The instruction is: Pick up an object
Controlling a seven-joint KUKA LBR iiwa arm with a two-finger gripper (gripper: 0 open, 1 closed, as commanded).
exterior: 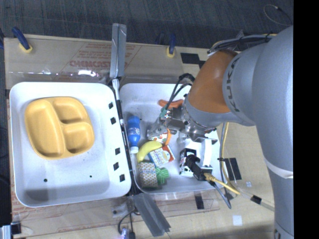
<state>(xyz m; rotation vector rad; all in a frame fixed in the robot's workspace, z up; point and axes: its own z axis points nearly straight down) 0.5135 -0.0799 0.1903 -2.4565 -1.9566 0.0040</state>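
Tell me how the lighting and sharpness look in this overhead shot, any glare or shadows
Camera view: even, soft light; a grey shadow pools in the near left corner of the left white bin; the yellow divided plastic tray looks crisp; the small items under the grey and orange arm are slightly soft and crowded; faint glare on the clear plastic sheet behind the bins.

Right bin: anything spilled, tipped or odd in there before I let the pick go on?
Nothing spilled or damaged that I can see. The objects crowd the right bin's left side: a blue bottle lying flat, a banana and a small carton touching. The yellow tray sits alone in the left bin.
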